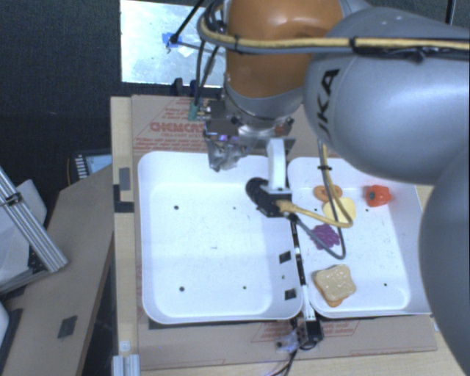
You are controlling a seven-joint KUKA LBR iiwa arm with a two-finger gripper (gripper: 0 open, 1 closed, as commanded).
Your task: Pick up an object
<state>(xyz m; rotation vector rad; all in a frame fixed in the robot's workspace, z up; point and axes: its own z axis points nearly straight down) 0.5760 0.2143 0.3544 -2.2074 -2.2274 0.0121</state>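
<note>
Tool sits upper middle of frame, over the far rim of the left bin, close to that bin's upper right corner. Released or clenched: cannot tell from this angle.

Lower right of frame: the right bin holds all the loose things. Nearest the bottom edge is a tan toast slice, lying flat near the bin's lower left corner, just beside the wall next to the left bin. Above it is a small purple piece, shape unclear. Further up is a yellow piece. An orange piece is just above that, touching or only beside it, cannot tell which. A red piece lies to the right of the orange one, apart from it, near the bin's far wall. All five are well apart from the tool, which is over the other bin.

Left bin floor is white with a few small dark dots. Both bins sit side by side on a cardboard sheet with red print, which lies on the tabletop. Grey arm takes the upper right of frame, with its orange band at top centre above the tool.
</note>
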